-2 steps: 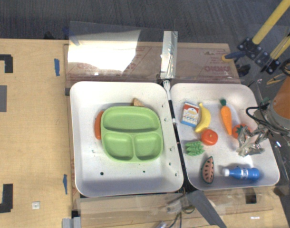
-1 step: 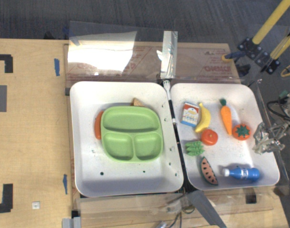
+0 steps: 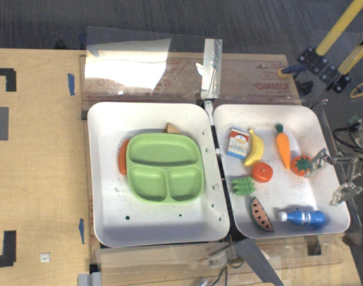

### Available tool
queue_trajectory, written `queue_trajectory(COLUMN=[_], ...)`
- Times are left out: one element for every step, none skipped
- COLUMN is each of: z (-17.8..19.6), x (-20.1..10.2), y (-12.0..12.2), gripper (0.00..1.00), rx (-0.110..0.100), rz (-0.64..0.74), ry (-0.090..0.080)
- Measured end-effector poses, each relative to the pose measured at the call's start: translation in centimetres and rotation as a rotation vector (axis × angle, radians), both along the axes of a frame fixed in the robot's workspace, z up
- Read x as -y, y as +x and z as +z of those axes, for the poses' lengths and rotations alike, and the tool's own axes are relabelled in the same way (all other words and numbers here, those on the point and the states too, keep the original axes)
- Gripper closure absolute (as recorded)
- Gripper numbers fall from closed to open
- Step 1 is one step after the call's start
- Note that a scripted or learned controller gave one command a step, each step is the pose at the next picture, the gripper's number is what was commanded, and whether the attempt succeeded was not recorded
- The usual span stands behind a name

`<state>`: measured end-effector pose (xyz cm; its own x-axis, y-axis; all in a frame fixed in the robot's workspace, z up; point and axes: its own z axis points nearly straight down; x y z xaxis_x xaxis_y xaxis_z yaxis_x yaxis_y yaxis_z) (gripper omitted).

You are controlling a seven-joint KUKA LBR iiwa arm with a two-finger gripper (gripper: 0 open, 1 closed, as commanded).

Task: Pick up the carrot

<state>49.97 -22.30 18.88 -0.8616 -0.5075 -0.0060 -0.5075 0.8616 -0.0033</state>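
The carrot (image 3: pixel 282 149) is orange with a green top and lies in the right bin (image 3: pixel 324 130), in its far right part. It lies nearly straight, green end toward the back. A red strawberry-like toy (image 3: pixel 300 165) sits just to the right of its tip. A yellow banana (image 3: pixel 254 148) lies a short way to its left. Nothing covers the carrot.
The right bin also holds a small carton (image 3: pixel 238 143), a red-orange round fruit (image 3: pixel 262 172), a green toy (image 3: pixel 243 186), a watermelon slice (image 3: pixel 262 214) and a blue bottle (image 3: pixel 304 218). Metal clamps (image 3: pixel 344 190) stand at its right rim. A green divided plate (image 3: pixel 165 167) lies in the left bin (image 3: pixel 104 177).
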Motion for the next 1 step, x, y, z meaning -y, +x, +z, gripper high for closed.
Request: queue_trajectory(z=[-9.21], x=[-3.75], y=[3.49], gripper=[0.0], rx=[0.001], rz=[0.17], ry=[-0.002])
